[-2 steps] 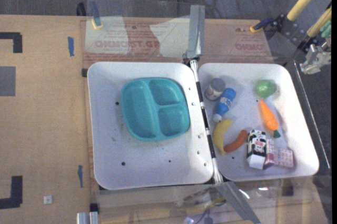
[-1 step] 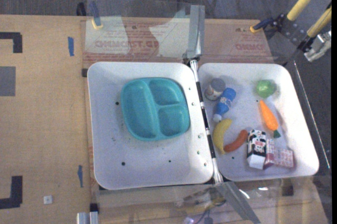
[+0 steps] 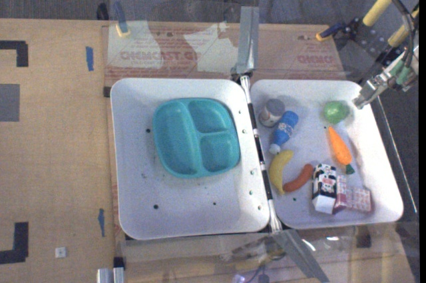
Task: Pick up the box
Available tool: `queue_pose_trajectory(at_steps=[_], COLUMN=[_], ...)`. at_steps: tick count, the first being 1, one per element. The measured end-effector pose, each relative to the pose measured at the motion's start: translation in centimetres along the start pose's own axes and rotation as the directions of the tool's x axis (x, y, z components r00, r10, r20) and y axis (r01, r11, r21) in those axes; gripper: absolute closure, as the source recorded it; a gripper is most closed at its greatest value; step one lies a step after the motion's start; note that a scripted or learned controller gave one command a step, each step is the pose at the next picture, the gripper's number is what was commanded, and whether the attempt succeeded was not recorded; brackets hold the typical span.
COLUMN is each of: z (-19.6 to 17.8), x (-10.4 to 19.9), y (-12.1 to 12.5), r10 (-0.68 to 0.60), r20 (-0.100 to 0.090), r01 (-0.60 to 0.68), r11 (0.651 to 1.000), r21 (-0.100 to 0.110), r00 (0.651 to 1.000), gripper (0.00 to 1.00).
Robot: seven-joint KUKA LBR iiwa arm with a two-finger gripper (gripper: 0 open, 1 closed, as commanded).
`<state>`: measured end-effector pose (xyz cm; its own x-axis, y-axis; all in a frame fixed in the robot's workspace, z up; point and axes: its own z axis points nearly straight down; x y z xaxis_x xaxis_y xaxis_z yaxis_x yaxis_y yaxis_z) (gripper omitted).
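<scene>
A small pink and white box (image 3: 357,199) lies flat near the front right corner of the right bin (image 3: 389,162). A black-and-white cow-patterned carton (image 3: 324,187) leans against its left side. My gripper (image 3: 366,96) hangs over the bin's back right rim, just right of a green round item (image 3: 336,111). It is well behind the box and holds nothing that I can see.
The right bin also holds an orange carrot (image 3: 339,146), a yellow banana (image 3: 280,170), a red sausage (image 3: 297,178), a blue bottle (image 3: 284,130) and a grey can (image 3: 271,112). A teal divided plate (image 3: 196,136) sits in the left bin (image 3: 133,195).
</scene>
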<state>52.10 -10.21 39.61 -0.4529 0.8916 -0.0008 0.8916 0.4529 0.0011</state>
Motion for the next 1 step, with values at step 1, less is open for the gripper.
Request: queue_pose_trajectory(at_steps=[1], z=[14.53], x=[-6.54], y=[-4.49], r10=[-0.076], r20=[0.002], r01=[0.076], r11=[0.997], r21=[-0.002], r00=[0.997], gripper=[1.0])
